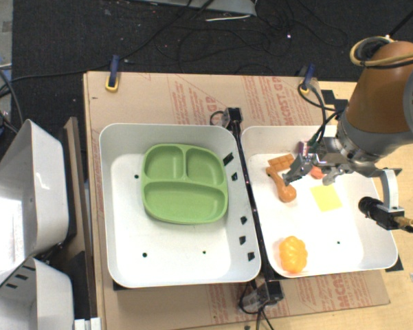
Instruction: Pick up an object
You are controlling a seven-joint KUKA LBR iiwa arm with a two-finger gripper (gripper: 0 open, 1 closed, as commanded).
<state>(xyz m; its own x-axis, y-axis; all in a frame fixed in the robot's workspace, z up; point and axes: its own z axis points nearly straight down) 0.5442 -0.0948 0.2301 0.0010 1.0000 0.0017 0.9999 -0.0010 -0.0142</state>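
Observation:
My gripper (pixel 312 173) hangs low over the far part of the right bin (pixel 361 249), its two dark fingers spread open. A small red piece (pixel 317 172) shows in the gap between them; I cannot tell whether they touch it. Just left of the gripper lie a brown bone-shaped toy (pixel 282 184) and an orange block (pixel 280 162). A flat yellow square (pixel 326 199) rests right below the gripper. An orange lumpy fruit (pixel 293 253) sits near the bin's front edge.
The left bin (pixel 120 212) holds a green divided plate (pixel 185 184). A black divider (pixel 246 191) with clips runs between the bins. White tubs (pixel 27 198) stand off the bench at left. A black cylinder (pixel 379 212) juts from the arm at right.

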